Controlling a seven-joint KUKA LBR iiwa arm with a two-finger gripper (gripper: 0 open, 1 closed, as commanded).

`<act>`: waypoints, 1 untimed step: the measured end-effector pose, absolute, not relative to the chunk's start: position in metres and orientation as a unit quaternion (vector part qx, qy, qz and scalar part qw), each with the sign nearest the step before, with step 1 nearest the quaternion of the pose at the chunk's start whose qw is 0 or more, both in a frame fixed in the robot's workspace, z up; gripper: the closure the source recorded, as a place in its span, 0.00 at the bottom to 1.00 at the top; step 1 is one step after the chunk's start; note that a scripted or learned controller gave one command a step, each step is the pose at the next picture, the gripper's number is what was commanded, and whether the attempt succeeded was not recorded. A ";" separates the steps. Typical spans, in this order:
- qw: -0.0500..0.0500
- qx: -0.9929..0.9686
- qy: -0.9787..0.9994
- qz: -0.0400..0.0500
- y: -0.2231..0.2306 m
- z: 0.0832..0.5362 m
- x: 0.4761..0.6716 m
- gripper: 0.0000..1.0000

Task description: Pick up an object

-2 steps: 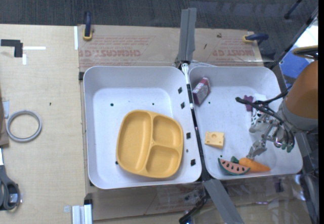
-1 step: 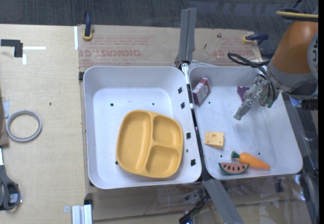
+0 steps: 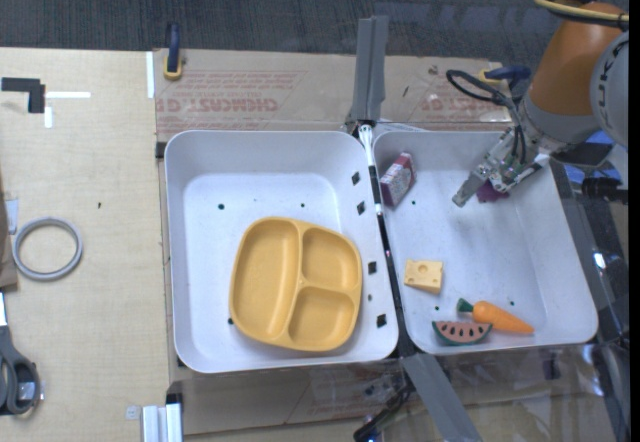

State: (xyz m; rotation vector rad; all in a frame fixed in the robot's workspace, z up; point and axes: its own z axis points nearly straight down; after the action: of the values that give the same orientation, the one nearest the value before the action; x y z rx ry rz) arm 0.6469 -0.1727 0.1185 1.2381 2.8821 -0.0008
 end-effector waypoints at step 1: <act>0.002 0.519 0.855 0.000 -0.203 0.093 0.648 0.00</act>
State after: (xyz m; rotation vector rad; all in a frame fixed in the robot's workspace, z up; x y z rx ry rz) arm 0.6479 -0.2031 0.0930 1.6290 2.6816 -0.0013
